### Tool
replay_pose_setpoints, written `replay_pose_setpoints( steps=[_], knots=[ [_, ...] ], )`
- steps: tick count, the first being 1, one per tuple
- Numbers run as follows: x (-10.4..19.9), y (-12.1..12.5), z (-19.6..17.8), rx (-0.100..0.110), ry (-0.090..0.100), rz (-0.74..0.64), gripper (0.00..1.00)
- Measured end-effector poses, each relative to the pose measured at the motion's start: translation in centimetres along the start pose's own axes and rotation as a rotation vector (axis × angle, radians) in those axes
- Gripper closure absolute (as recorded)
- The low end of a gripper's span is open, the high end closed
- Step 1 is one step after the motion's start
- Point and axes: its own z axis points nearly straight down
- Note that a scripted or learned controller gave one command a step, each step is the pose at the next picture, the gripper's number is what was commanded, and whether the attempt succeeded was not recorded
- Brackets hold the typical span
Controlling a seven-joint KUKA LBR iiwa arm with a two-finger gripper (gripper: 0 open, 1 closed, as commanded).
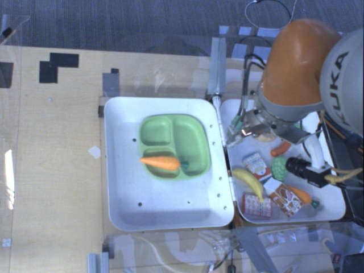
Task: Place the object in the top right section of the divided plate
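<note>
A green divided plate (190, 138) lies in the left white bin (122, 169). An orange toy carrot (161, 163) rests across the plate's lower left section, its green top pointing right. My gripper (245, 128) hangs below the orange-banded wrist over the upper left part of the right bin (336, 209), just right of the wall between the bins. The arm's body hides much of that bin's back half.
The right bin holds a banana (250, 181), a red sausage (280, 149), a green leafy toy (278, 168), a small carrot (300, 194) and some food packets (257, 205). A black cylinder (304, 170) on the arm overhangs it.
</note>
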Motion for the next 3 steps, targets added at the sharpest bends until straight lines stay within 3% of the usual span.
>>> replay_pose_setpoints(
  steps=[1,2,3],
  knots=[
    [-5.7,-5.8,-2.5,0.000,-0.001,0.308,1.00],
    [4.2,-2.1,5.9,0.003,0.001,0.108,1.00],
    [-1.6,-4.2,-5.2,-0.001,-0.001,0.249,1.00]
  ],
)
